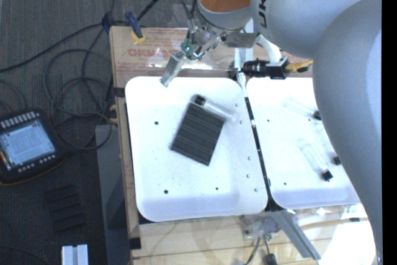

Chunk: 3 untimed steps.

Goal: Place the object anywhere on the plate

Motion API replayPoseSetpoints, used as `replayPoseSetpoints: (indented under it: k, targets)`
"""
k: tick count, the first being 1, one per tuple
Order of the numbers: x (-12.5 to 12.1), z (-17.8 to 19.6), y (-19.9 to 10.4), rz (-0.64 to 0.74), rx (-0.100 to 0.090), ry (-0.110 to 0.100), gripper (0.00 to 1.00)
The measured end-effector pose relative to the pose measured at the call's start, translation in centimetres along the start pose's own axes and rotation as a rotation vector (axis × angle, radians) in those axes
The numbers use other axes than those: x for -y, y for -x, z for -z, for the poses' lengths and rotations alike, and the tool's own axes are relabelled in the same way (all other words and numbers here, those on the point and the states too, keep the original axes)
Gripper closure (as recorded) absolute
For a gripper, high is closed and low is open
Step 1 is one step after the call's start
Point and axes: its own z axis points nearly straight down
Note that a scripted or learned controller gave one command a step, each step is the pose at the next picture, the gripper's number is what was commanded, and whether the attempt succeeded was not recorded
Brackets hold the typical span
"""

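Vial [214, 107] on plate [198, 133], below-right of pincer [169, 74]

A dark grey carpet floor [56, 9] lies left of the arm's tool, crossed by loose black cables [68, 77]. A handheld control pendant [26, 146] rests there. The wooden bench [155, 49] sits beneath the tool, evenly lit.

bench [155, 49]: wooden | on it: left bin [146, 195], right bin [298, 195], side by side, touching
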Motion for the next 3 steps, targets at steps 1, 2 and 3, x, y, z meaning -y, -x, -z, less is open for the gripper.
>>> replayPoseSetpoints:
  k: [1, 2, 3]
  targets:
    - [8.7, -0.2, 3.4, -0.384, 0.0, -0.001, 0.0]
    - [3.6, -4.6, 4.0, -0.235, 0.0, -0.001, 0.0]
    - [1.9, -2.0, 2.1, -0.732, 0.001, -0.002, 0.0]
